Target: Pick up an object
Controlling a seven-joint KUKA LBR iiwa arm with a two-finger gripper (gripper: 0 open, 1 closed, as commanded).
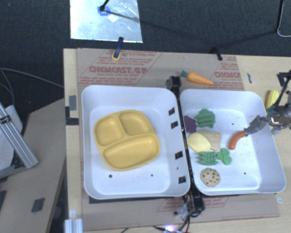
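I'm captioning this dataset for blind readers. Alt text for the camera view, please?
The claw hovers in the right bin beside an orange sausage toy, near other toy foods. The left bin holds a yellow divided plate.

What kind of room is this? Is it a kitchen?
Probably not a kitchen, more likely a robot test lab. The food looks like toys, sorted in white bins on a workbench, with a robot gripper reaching in and cables on the floor.

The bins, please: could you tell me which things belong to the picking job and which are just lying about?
Job:
gripper
orange sausage
cookie
yellow potato
green broccoli
right bin

Lying about:
yellow divided plate
carrot outside the bins
left bin
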